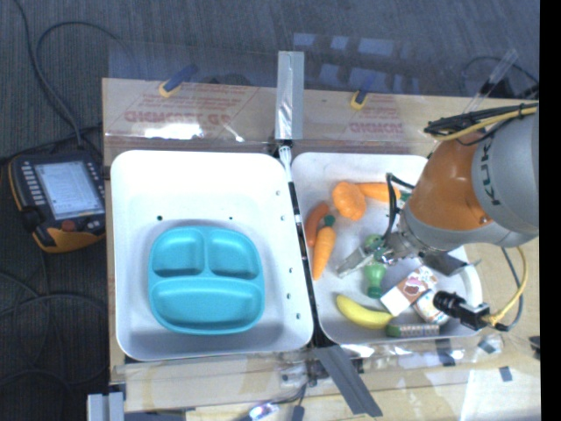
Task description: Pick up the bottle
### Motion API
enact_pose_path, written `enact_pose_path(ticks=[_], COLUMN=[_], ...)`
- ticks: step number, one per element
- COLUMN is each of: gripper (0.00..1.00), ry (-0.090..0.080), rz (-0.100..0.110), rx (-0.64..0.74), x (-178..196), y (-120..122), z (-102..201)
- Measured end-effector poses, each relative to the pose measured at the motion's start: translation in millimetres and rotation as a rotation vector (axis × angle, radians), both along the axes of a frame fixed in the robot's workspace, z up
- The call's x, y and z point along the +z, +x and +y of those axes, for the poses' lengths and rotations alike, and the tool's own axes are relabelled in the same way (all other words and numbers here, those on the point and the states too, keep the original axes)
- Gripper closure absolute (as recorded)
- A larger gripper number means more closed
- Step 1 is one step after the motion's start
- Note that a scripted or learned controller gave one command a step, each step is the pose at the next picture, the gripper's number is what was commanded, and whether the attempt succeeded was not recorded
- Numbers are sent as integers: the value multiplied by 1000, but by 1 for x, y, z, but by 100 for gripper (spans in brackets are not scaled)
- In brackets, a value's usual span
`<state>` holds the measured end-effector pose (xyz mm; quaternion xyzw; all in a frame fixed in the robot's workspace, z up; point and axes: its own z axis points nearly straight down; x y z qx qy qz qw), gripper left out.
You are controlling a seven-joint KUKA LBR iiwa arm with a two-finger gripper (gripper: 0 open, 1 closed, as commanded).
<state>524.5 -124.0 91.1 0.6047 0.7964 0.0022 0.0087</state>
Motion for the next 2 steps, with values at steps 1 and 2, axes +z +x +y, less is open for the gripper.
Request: enact_pose_path(ticks=[1,2], gripper=[100,100], ry=[6,5], rz=[0,17], rx=[1,-85], x=[9,128], y=[1,0], z=[3,1])
